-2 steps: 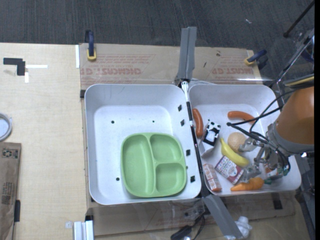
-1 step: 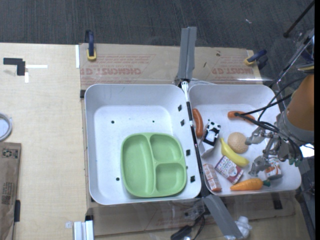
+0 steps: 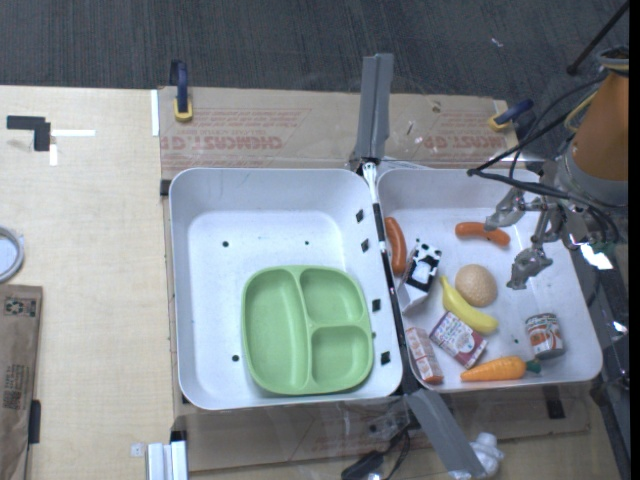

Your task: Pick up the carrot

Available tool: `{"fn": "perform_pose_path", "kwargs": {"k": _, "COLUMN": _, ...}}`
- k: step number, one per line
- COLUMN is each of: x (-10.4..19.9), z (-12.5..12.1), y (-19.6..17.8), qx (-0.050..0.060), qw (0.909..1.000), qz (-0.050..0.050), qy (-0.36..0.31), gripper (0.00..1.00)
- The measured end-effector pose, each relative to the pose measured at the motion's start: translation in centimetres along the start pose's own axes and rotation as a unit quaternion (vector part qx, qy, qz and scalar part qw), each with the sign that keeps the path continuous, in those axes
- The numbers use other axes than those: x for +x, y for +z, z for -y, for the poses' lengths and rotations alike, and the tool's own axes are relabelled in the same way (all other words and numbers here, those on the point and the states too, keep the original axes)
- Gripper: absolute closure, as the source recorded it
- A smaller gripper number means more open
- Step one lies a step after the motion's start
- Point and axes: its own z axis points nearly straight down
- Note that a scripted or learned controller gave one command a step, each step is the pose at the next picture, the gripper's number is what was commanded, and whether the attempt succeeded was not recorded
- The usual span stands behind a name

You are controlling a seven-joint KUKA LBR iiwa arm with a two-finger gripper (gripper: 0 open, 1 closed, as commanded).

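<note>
The carrot (image 3: 495,369), orange with a small green tip, lies flat near the front edge of the right bin (image 3: 585,298). My gripper (image 3: 518,240) hangs over the back right part of that bin, well behind the carrot. Its metal fingers (image 3: 527,266) stand spread apart and open, with nothing between them. One finger reaches toward a small orange sausage-shaped piece (image 3: 482,232) without holding it.
The right bin also holds a hot dog (image 3: 396,243), a black-and-white toy (image 3: 424,265), a banana (image 3: 468,308), a tan round item (image 3: 477,284), a red packet (image 3: 458,338), and a can (image 3: 543,335) beside the carrot. A green divided plate (image 3: 306,330) sits in the left bin.
</note>
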Motion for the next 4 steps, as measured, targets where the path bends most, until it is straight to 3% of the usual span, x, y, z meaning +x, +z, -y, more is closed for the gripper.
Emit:
{"fn": "perform_pose_path", "kwargs": {"k": 1, "x": 4.7, "z": -2.4, "y": 6.5, "qx": -0.001, "qw": 1.0, "qz": -0.002, "qy": -0.008, "gripper": 0.0}}
{"fn": "perform_pose_path", "kwargs": {"k": 2, "x": -1.4, "z": 0.0, "y": 8.8, "qx": 0.0, "qw": 0.9972, "qz": 0.0, "qy": -0.074, "gripper": 0.0}}
{"fn": "perform_pose_path", "kwargs": {"k": 3, "x": -1.6, "z": 0.0, "y": 7.8, "qx": -0.001, "qw": 0.9974, "qz": 0.004, "qy": -0.072, "gripper": 1.0}}
{"fn": "perform_pose_path", "kwargs": {"k": 4, "x": 6.0, "z": -0.8, "y": -2.2, "qx": -0.001, "qw": 0.9936, "qz": -0.001, "qy": -0.113, "gripper": 1.0}}
